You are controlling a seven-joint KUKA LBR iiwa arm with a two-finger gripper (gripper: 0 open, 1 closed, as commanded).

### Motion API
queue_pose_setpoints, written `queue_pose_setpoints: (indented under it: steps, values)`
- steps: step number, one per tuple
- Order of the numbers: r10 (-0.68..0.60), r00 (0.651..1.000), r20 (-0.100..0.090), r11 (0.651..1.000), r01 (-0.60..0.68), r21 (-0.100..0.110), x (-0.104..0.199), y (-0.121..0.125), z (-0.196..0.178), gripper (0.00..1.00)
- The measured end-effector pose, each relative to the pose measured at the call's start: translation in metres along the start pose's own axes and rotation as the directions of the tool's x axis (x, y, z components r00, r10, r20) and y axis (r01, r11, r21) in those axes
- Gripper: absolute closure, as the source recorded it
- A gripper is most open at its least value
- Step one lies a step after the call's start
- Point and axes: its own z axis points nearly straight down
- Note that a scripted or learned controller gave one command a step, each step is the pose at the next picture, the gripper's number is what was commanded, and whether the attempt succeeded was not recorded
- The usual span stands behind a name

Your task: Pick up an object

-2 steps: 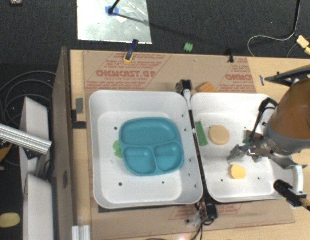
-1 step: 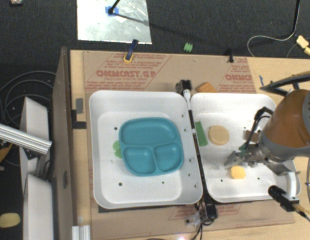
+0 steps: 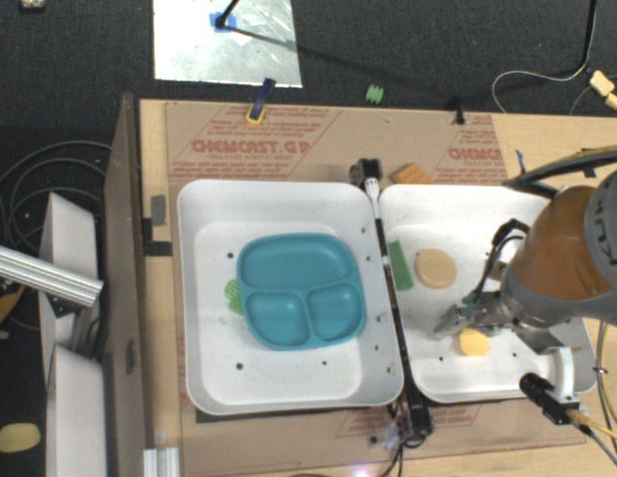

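the pincer (image 3: 465, 316) sits low in the right bin (image 3: 427, 384), at the end of the grey arm (image 3: 566, 256) with its orange band, which enters from the right. whether it is open or closed cannot be told from this view. nothing is visibly held.

just below and beside the pincer lies a small yellow object (image 3: 474, 343) on the bin floor, close to the tip; contact cannot be confirmed. it is roughly round, slightly wider than tall, with no clear pointing direction; any long axis runs about left to right across the view.

up and to the left of the pincer, apart from it, a tan round disc (image 3: 435, 268) lies flat in the same bin; being circular, it has no long axis. a green strip (image 3: 397, 264) lies along the right bin's left wall, its long axis running roughly up and down the view, slightly slanted.

the left bin (image 3: 204, 366) holds a teal divided tray (image 3: 300, 289), lying flat, with one large compartment toward the top and two smaller ones below. a small green item (image 3: 231, 292) shows at the tray's left edge.

both bins rest side by side on the counter (image 3: 248, 147), which is covered in printed brown board.
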Motion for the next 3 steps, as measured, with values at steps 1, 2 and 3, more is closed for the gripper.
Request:
queue_pose_setpoints:
  steps: [1, 2, 3]
  values:
    - [-0.006, 1.0, 0.007, 1.0, 0.006, -0.016, -0.051, 0.133, -0.003, 0.0]
    - [0.001, 1.0, 0.004, 1.0, -0.001, -0.005, -0.085, 0.13, -0.032, 0.0]
    - [0.0, 1.0, 0.001, 1.0, 0.0, 0.001, -0.083, 0.102, -0.012, 0.0]
